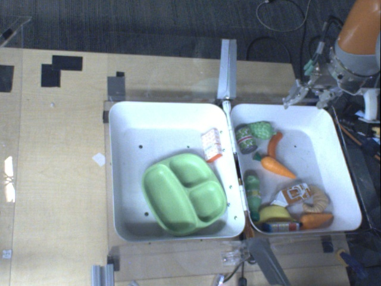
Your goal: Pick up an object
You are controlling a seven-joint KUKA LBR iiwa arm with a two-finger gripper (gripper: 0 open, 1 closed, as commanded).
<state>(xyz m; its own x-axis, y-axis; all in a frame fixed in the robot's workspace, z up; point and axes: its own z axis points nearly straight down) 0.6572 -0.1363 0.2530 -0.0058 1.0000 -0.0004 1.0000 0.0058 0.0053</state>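
Fingers (pixel 296 94) looked spread a bit w/ nothing between them, gripper (pixel 306 96) hanging over the far rim of the right bin (pixel 342 159), up near its back edge. So from my seat the pick hadn't started yet, approx zero progress: no contact, no object lifted. All candidates sat below and toward me from the fingers: a green leafy veg toy (pixel 261 129) and a dark can (pixel 244 137) nearest, then the orange carrot (pixel 277 167) w/ a red-orange piece (pixel 274 143) just beside it, further down a green bottle-like thing (pixel 252 186), a small box (pixel 296 193), a pretzel-ish ring (pixel 317 200) and a yellow item (pixel 274 213) packed along the near wall. Off to the side, the left bin (pixel 128 159) held a green divided tray (pixel 184 192) and a small carton (pixel 211 145). Still left, imo: choose a target, descend, close, lift. Clutter at the near wall looked harder; the carrot seemed the cleaner grab.
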